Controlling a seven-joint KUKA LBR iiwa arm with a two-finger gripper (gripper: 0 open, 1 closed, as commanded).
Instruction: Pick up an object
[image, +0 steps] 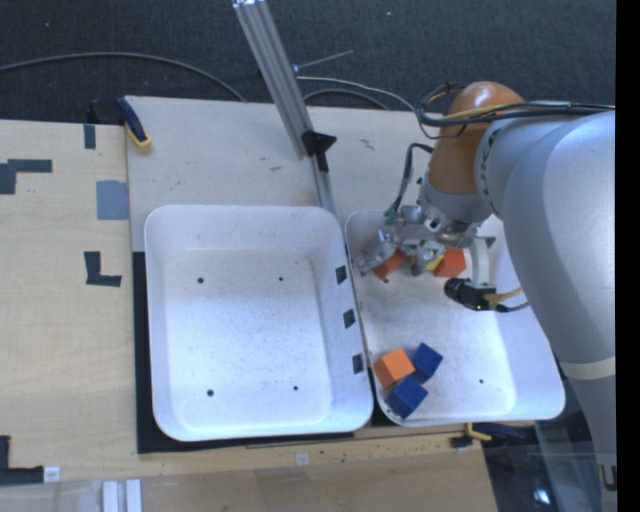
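— What is on the desk (230, 165), and what is it made of?

— Pale wood, flat and matt, with grey and dark tape patches toward the left of the frame. Two shallow white bins sit side by side on it. The left bin (165, 300) is smooth moulded plastic with rounded corners, finely speckled, with a few small dark dots on its floor. The right bin (500, 385) is the same make, partly covered by the arm.

— Where are the things to pick?

— In the right bin. Near its lower left corner lies a tight cluster: an orange cube (394, 365) touching a blue cube (427, 359) on its right, and another blue block (407, 397) just below both. They look like plain hard-edged blocks. Higher up, another orange block (451, 263) sits just right of the tool.

— And the tool?

— The tool (398, 256) hangs over the upper left part of the right bin, close to the wall shared with the left bin. It is metallic, with cables and small parts around it. A small orange-red piece (387, 264) shows right at its tip, but I cannot tell whether the fingers are spread, pressed together or pinching it.

— What crowds the area?

— The bulky grey arm (560, 220), with its orange band (470, 130), covers the right side of the frame. A ribbed aluminium bar (275, 65) slants down from the top centre to a black bracket near the bins' upper edge. Black cables (130, 60) trail over the dark floor at the top, and a blue-and-yellow clamp (133, 122) grips the desk's upper left corner.
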